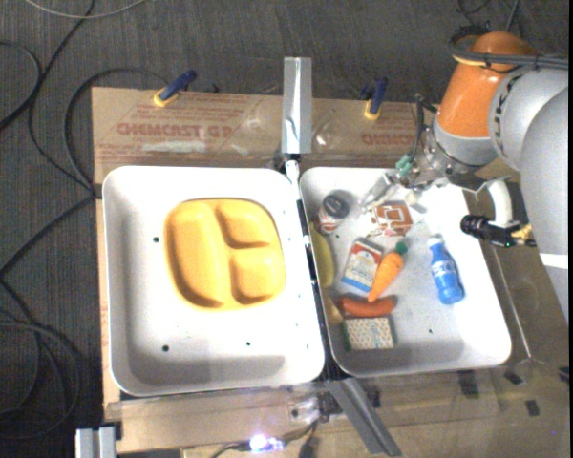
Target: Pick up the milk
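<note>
arm: grey with an orange band [473, 98], reaches in from the right over the far right corner of the right bin [477, 327].
tool [401, 184]: low over the far part of the right bin, just above a small red-and-white patterned packet [393, 218]. Cannot tell its grip state; nothing visibly held.
milk: the small carton [361, 267], red top with a white and blue face, lies flat near the middle of the right bin, nearer the camera than the tool and apart from it.
around the milk: carrot [390, 270] lies tilted against its right side, touching or nearly so. Red sausage-like item [368, 306] sits just in front of it. Yellow banana [323, 260] lies along the bin's left wall, just left of the carton. Speckled sponge-like block [368, 333] is in front of the sausage.
further off: grey round can [336, 205] at far left of the bin; blue bottle [445, 271] lies right of the carrot, well apart from the carton.
open room: bare bin floor at near right, past the bottle; also between carrot and bottle. The carton's far side, toward the packet, is partly free.
left bin [134, 256]: holds a yellow divided tray [226, 253] in the middle.
edges: the two bins touch along the centre rim; an upright metal strip [296, 108] stands at the far end of that seam.
worktop [191, 127]: brown board with clamps [175, 87] at the far edge.
</note>
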You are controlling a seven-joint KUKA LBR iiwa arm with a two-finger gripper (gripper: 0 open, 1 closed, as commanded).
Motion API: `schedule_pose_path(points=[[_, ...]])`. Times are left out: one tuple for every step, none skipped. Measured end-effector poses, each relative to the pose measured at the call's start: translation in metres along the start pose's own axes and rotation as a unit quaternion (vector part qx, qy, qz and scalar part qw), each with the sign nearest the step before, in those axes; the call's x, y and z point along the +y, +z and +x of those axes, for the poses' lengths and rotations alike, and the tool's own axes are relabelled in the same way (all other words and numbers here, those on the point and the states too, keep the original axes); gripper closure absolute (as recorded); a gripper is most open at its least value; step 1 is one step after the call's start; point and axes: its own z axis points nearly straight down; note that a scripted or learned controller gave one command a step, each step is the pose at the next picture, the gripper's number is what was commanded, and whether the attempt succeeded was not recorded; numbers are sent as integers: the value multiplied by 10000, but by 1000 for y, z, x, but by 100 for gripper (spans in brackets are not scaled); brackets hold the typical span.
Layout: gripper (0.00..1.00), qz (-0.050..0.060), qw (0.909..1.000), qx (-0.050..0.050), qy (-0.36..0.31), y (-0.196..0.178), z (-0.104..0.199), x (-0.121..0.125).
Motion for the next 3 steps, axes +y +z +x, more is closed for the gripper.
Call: schedule_pose_path(points=[[0,3,10000,1,1,0,0,0],[0,-1,9997,4,-246,38,9,-3],[100,1,9997,12,-251,31,10,-2]])
